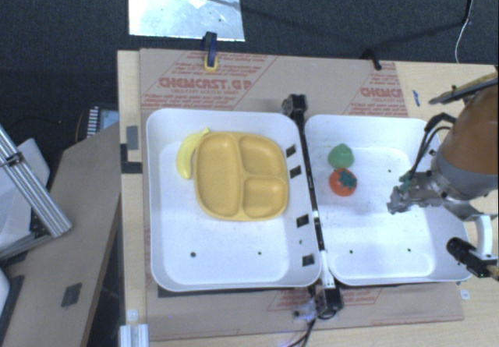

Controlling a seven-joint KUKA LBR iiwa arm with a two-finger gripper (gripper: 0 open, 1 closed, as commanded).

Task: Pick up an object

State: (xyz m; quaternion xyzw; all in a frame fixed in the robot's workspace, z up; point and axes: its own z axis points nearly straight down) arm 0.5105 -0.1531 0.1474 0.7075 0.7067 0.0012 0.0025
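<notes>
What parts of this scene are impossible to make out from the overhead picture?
- Gripper: small and blurred; open or shut is unclear.
- Arm: cut off by the right edge, and it covers part of the right bin.
- Banana: partly hidden under the yellow divided plate.
- Green object and orange object: too blurred to identify; touching or not is unclear.

The arm (468, 146) is a rounded bulk, orange up top and grey beneath, black cables looping along its flank to a small grey metal gripper (399, 201), with a black fitting beside a white bracket below.
</notes>
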